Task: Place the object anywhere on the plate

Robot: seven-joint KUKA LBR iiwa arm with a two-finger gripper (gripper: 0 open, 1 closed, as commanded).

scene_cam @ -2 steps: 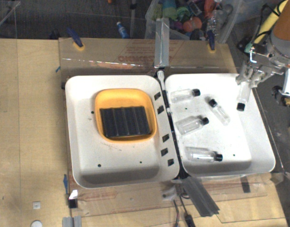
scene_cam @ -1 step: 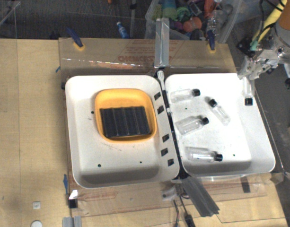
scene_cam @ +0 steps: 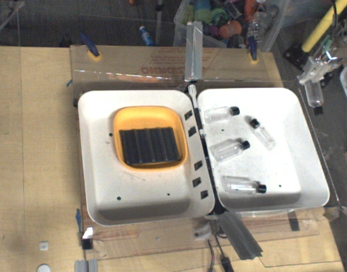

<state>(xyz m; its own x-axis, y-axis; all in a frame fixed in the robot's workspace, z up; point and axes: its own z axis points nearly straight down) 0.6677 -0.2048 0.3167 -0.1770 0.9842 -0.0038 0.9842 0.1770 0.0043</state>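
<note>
Up right, the gripper [scene_cam: 316, 89] grips a clear vial [scene_cam: 313, 93].

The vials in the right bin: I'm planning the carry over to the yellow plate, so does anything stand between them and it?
Only the raised divider where the two bins meet lies between the vials and the plate. A dark ridged block covers the plate's middle.

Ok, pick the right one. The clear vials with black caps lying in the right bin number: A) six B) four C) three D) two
B: four clear vials lie in the right bin, one top left, one upper right, one in the middle and one at the bottom, while the orange plate sits in the left bin.
</note>
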